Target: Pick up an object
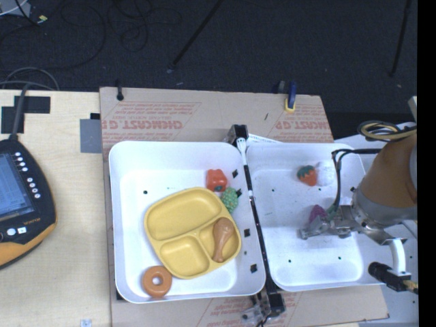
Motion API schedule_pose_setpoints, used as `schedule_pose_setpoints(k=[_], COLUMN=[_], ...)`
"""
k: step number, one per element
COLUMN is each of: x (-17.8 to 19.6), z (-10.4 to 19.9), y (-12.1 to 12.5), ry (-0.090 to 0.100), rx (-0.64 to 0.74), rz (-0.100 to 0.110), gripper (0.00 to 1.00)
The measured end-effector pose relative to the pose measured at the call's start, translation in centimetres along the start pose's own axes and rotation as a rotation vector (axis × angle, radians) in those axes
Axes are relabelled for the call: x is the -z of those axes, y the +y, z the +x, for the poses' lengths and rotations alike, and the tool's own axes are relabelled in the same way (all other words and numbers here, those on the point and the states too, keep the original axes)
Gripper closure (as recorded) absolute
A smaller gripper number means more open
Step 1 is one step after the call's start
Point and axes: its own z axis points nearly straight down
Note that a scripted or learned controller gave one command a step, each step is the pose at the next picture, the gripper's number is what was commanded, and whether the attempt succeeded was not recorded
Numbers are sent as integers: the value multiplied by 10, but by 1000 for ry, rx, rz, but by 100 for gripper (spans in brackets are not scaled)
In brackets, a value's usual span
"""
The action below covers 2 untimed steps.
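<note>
The purple toy sits mid-floor of the right bin, just beside the gripper reaching in from the bin's right edge. Can't tell how wide the gripper is set, and nothing's visibly held. The robot could easily clip the toy sideways, since the tip looks offset toward the bin's near edge

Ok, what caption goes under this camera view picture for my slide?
Robot gripper low in the right bin beside a purple toy; yellow tray in the left bin.
</note>
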Motion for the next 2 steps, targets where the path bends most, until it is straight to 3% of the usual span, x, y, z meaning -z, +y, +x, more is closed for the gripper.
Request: schedule_pose_setpoints(k=[1,2], x=[5,15], z=[12,10], y=[55,52], ry=[0,1], rx=[9,2], rz=[-7,-2], gripper=[0,100])
